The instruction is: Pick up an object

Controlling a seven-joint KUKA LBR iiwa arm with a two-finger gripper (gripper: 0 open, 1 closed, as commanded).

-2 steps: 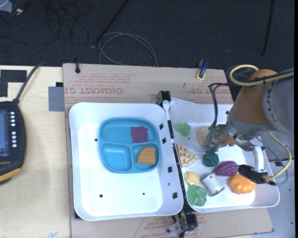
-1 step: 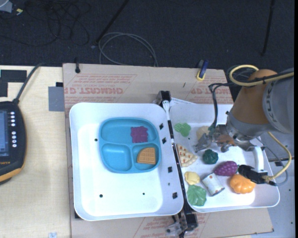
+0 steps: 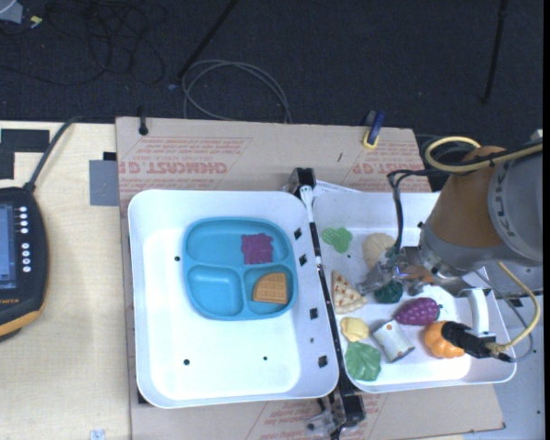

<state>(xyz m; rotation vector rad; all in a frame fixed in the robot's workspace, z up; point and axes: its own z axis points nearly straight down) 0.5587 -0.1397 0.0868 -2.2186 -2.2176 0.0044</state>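
The right bin (image 3: 412, 211) holds several toy foods: a light green leaf (image 3: 337, 239), a beige piece (image 3: 378, 246), a pizza slice (image 3: 346, 293), purple grapes (image 3: 416, 313), an orange fruit (image 3: 438, 341), a white can (image 3: 392, 339), a yellow piece (image 3: 353, 327) and a green piece (image 3: 364, 362). My gripper (image 3: 386, 278) is low in this bin, just above a small dark green object (image 3: 389, 292), between the beige piece and the grapes. The arm's grey and orange wrist (image 3: 467, 218) covers the bin's back right part.
The left bin (image 3: 156, 337) carries a blue compartment tray (image 3: 215, 287) with a purple piece (image 3: 257, 247) and an orange waffle (image 3: 271, 289) in it. A teach pendant (image 3: 5, 264) lies on the bench at far left. Cables hang beside the right bin's right edge.
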